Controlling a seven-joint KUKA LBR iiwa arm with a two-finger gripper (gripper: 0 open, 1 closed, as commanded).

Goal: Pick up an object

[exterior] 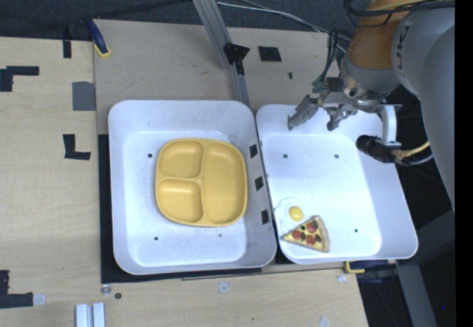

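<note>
In the right bin (pixel 369 177) a toy pizza slice (pixel 308 233) lies near the front left corner, with a toy fried egg (pixel 293 211) touching its upper left side. A yellow divided plate (pixel 201 182) rests in the middle of the left bin (pixel 133 170). My gripper (pixel 318 115) hangs over the back edge of the right bin, far behind the pizza slice and the egg. Its two grey fingers stand apart, open, with nothing between them.
A slanted metal post (pixel 211 11) runs from the top of the view down to the gap between the bins. A black cable with a yellow end (pixel 392 149) hangs by the arm over the right bin's right side. Tape marks dot the bench.
</note>
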